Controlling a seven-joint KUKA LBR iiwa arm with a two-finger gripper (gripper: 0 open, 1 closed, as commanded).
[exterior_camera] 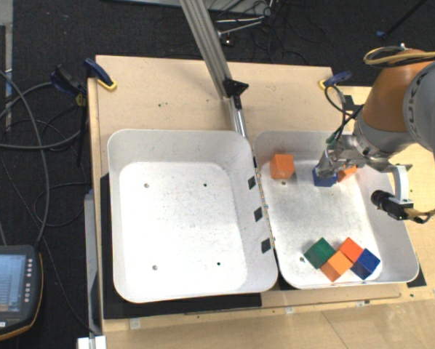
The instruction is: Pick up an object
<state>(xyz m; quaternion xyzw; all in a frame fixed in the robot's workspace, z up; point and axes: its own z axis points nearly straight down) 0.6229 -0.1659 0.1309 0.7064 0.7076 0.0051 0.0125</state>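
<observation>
Gripper [332, 164] sits low in the right bin [392, 227], at its far end. Finger state: cannot tell, since the wrist covers them from above. A blue block [324, 179] lies directly beneath the gripper, with an orange piece [348, 171] touching it on the arm's side.

Blocks look small, rigid, light, flat-faced; likely easy to pinch across 2 opposite faces, though smooth sides may slip.

An orange cube [281, 166] lies near, toward the bin divider. A cluster of 4 blocks [341, 257] is well apart, at the near end. Arm is bent in from the right, wrist pointing down.

Arm reaches leftward, hand [332, 164] low (wrist bent).
</observation>
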